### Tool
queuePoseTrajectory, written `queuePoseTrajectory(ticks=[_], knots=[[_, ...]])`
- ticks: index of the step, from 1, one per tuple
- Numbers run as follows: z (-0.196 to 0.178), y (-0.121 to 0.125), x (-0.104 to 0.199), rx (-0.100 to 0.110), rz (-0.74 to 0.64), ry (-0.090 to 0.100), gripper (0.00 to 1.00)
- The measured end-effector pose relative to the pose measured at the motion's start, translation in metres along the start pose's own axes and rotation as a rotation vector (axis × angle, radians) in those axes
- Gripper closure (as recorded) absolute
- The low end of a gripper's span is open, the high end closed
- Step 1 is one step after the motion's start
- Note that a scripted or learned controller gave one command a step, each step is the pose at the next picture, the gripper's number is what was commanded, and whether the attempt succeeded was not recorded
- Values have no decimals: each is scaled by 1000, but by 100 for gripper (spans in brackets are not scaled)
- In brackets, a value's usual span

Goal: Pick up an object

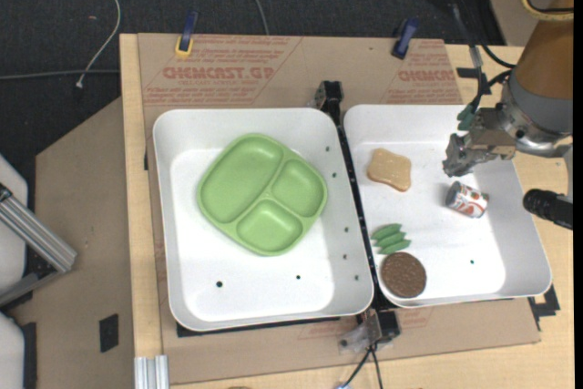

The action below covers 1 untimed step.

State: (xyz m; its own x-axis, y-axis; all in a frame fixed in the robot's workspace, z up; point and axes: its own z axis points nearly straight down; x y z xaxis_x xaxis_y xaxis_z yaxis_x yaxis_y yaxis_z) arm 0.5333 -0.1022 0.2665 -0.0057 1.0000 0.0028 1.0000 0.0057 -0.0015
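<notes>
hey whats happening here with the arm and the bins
A grey robot arm reaching in from the right has its hand hovering over the right white bin, just above a small red-and-white can lying on its side. Nothing is visibly held. That bin also holds a tan bread-shaped piece, a green pea pod and a round brown cookie. The left white bin holds a green divided plate.
</notes>
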Motion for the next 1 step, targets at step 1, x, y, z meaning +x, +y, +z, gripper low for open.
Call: queuePoseTrajectory(ticks=[1], knots=[[0,2,53,0,-1,0,100]])
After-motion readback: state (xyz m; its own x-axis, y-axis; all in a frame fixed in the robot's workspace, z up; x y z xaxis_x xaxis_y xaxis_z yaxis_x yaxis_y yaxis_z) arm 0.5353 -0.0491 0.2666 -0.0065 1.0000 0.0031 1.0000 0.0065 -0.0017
